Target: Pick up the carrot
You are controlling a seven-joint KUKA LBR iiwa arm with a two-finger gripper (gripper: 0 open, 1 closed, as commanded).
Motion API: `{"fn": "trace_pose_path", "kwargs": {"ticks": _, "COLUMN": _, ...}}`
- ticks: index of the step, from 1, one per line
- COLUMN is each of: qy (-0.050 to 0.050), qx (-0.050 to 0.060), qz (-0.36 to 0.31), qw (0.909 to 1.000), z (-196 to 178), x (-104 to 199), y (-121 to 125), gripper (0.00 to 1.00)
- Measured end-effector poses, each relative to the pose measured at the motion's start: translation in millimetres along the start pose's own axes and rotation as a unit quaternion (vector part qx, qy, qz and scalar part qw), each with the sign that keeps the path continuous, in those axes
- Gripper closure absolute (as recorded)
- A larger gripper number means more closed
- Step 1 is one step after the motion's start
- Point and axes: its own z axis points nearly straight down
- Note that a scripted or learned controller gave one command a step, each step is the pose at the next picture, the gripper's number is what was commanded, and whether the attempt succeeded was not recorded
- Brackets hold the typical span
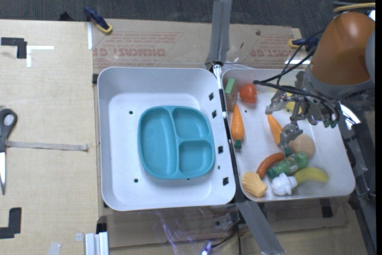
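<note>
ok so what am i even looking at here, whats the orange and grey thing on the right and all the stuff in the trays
You are looking down, at a slant, from one fixed camera above a bench. The orange and grey thing is a robot arm reaching in from the right. At its end is a gripper, which hangs over the right bin.

That bin holds toy food: a tomato, a carrot along the left wall, another orange piece beside the gripper, a sausage, corn, a banana and a few more.

The left bin holds a blue divided plate. Scissors lie on the bench at far left.

I cannot see anything held in the gripper.
</note>
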Motion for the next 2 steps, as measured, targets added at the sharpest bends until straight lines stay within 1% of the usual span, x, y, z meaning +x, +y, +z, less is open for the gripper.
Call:
{"fn": "trace_pose_path", "kwargs": {"ticks": 1, "qy": 0.000, "qx": 0.000, "qz": 0.022, "qw": 0.9998, "z": 52.5, "x": -3.4, "y": -16.9, "gripper": 0.00}}
{"fn": "trace_pose_path", "kwargs": {"ticks": 2, "qy": -0.004, "qx": 0.002, "qz": 0.020, "qw": 0.9998, "z": 41.4, "x": -6.1, "y": -16.4, "gripper": 1.00}}
